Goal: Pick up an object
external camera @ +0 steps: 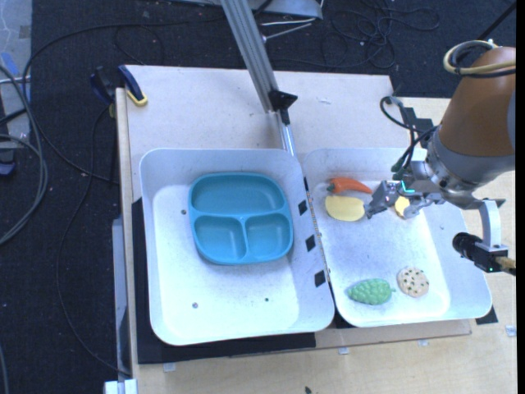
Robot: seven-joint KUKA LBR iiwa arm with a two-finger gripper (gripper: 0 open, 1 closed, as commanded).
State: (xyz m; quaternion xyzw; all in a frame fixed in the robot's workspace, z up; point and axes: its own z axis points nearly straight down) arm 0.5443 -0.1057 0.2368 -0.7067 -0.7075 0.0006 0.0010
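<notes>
Care in lining up over one item is what this step is asking for, since the gripper (394,200) is hanging in the upper part of the right bin (459,302), right of frame centre, with several small things close by. Its two dark fingers are looking spread apart, one tip ending just beside the yellow lemon-shaped piece (345,209) and the other near a small yellow bit (401,207) partly hidden behind it; nothing is sitting between them, so I judge the hand to be open and carrying nothing. An orange carrot-like piece (350,185) is lying just above the lemon, touching or nearly so, which is making a clean close on the lemon harder; a descent centred on it, clear of the carrot, seems the safer course. Lower in the same bin a green bumpy piece (371,291) and a round cookie (413,282) are lying near each other, well apart from the gripper, and would be easier targets. Reaching in from the right edge of the frame, the arm (480,121) is bending its orange-brown section downward, wrist pointing left toward the lemon. A blue divided tray (242,218) is resting in the left bin (164,302).
</notes>
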